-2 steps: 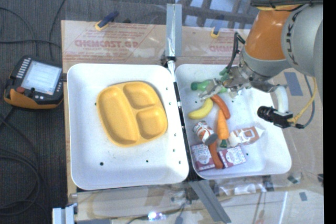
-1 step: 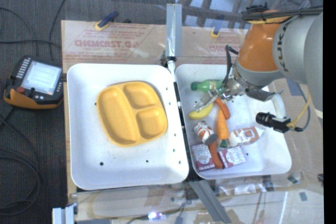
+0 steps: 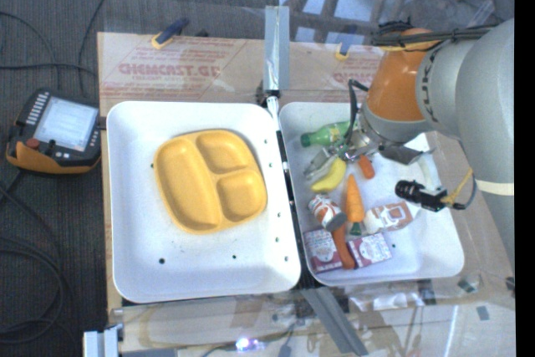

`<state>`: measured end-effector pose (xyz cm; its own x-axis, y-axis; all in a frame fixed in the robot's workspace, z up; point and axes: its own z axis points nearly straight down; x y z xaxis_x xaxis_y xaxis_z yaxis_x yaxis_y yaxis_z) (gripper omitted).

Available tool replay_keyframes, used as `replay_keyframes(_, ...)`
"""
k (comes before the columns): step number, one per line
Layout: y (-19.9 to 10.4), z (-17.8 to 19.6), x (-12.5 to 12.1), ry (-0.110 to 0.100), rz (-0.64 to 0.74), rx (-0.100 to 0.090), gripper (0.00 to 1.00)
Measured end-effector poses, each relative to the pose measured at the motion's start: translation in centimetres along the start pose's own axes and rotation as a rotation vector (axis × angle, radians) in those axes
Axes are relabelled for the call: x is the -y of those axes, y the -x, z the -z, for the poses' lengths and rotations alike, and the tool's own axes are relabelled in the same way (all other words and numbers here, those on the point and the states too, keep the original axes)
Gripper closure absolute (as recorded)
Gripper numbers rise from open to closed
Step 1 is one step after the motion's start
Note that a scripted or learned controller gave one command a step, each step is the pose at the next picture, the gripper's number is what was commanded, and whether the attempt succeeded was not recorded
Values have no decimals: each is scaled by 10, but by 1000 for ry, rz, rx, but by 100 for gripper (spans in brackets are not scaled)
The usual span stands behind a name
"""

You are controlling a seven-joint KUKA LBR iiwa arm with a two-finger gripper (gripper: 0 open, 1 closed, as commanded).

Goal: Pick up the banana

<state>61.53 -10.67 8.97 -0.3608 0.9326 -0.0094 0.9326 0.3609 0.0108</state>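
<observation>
Several items crowd the right bin (image 3: pixel 435 259), where the banana (image 3: pixel 332 176) lies beside the carrot (image 3: pixel 354 201) and green bottle (image 3: pixel 326 134). The tool (image 3: pixel 344 153) sits just above it; I cannot tell its state. It might snag a neighbour instead.

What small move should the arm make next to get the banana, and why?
Probably a short drop straight down, then close. The gripper sits right at the banana's upper end in the right bin, with a green bottle and a carrot crowding either side.
</observation>
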Motion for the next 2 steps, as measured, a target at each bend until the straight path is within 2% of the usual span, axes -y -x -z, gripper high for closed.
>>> replay_keyframes(1,0,10,-2,4,1,0,100)
replay_keyframes(2,-66,108,-85,-12,15,-8,100)
